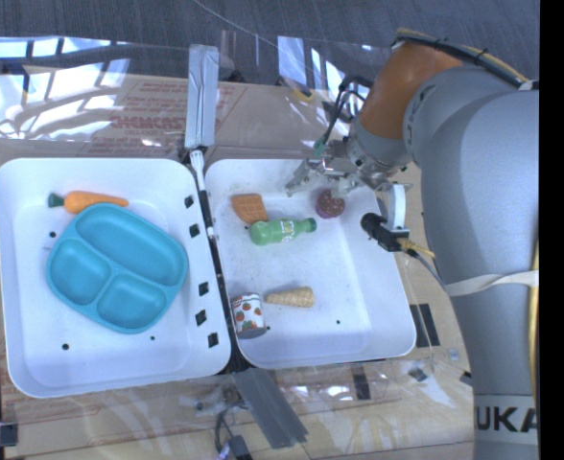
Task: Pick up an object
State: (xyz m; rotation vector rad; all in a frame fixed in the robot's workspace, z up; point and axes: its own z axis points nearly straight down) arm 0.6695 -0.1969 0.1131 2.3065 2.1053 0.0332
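My gripper (322,186) hovers at the back of the right bin (383,295), its fingers spread open with nothing between them. A small dark red round piece (331,204) lies just in front of the fingertips. A green bottle (282,230) lies on its side to the left of it. Next to the bottle, towards the back, rests a tan waffle-like square (248,207). An ice cream cone (293,297) and a small printed cup (247,314) lie near the bin's front.
The left bin (18,343) holds a blue divided plate (117,267) and an orange carrot (90,199) behind it. A ridge with black clips (206,257) separates the bins. The grey arm (474,180) covers the bench's right side.
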